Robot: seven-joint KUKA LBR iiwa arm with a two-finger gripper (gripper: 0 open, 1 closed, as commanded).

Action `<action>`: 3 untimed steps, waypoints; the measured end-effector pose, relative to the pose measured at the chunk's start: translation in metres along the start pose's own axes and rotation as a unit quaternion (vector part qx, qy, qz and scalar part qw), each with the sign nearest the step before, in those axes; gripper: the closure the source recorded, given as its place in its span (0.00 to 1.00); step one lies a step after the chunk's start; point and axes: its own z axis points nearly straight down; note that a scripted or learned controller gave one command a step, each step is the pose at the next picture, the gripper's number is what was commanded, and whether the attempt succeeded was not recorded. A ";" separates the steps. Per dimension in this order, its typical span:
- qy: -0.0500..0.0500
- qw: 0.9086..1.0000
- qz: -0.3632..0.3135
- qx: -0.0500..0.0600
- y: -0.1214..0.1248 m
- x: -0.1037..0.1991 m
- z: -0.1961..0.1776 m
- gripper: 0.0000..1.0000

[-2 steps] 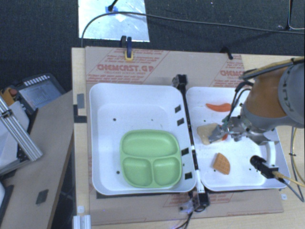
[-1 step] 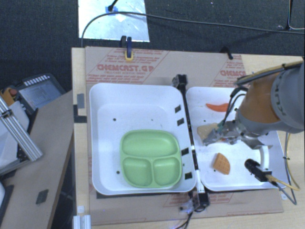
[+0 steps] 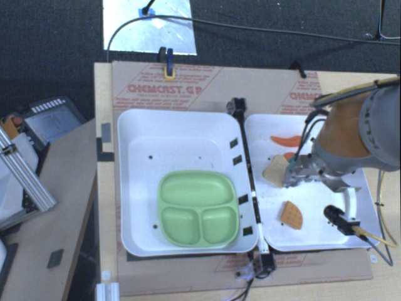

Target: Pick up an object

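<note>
In the right bin (image 3: 308, 238), near its left wall and about halfway along it, a tan wedge (image 3: 273, 170) is lying flat on the white floor. It is a pale beige, roughly triangular piece with a soft, matte look, its broad end pointing toward the divider between the bins and its right edge disappearing under the robot's hardware. The gripper (image 3: 293, 173) is sitting right against that right edge, touching or just beside the wedge. From this angle it is not possible to tell whether it is spread or closed, or whether it is pinching anything. The grey arm (image 3: 360, 133), with its orange band, is reaching in from the right and is covering much of the bin's right half. Just behind the wedge, toward the far wall, an orange carrot-shaped piece (image 3: 285, 141) is lying on its side, long and narrow, with its right end passing under the arm. Nearer the front wall, a toasted-brown piece (image 3: 291, 215) with a rounded outline is lying apart from both the wedge and the gripper. In the left bin (image 3: 156, 137), a light green divided plate (image 3: 199, 207) is resting toward the front, showing one long compartment and two smaller ones. Both bins are standing on a brown sheet (image 3: 188, 86) printed with red lettering.
</note>
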 end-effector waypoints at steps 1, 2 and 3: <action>-0.002 1.000 -0.001 0.001 0.001 -0.002 -0.064 1.00; -0.001 1.000 -0.001 0.002 0.003 -0.002 -0.110 1.00; 0.000 1.000 -0.003 0.003 0.024 0.044 -0.104 1.00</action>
